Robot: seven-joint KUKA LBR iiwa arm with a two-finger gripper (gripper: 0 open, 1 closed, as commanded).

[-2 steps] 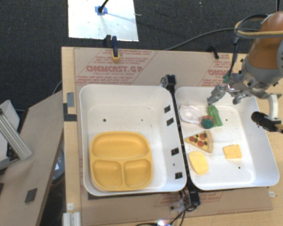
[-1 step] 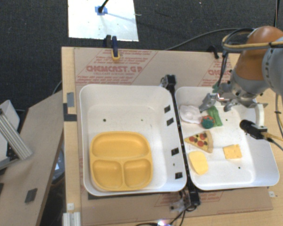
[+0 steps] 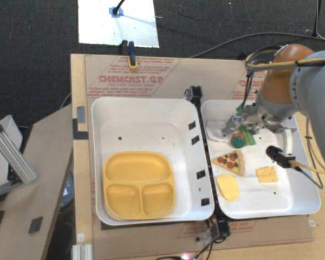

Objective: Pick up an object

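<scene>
My gripper (image 3: 242, 124) is low in the back part of the right bin (image 3: 303, 199), reaching in from the right. Just below it lies a small teal ball with a red spot (image 3: 238, 141), touching a green piece (image 3: 249, 138). Whether the gripper touches either of them cannot be made out. A pale grey-white object (image 3: 219, 129) lies to its left near the bin's back left corner. Nearer the front are a pizza slice toy (image 3: 230, 162), a yellow cheese block (image 3: 267, 174) and a pale yellow oval piece (image 3: 228, 187).
The left bin (image 3: 114, 112) holds a yellow divided tray (image 3: 140, 184) in its front half. A black divider strip (image 3: 201, 145) runs between the two bins. The grey arm with its orange band (image 3: 284, 75) hangs over the right bin's back right corner.
</scene>
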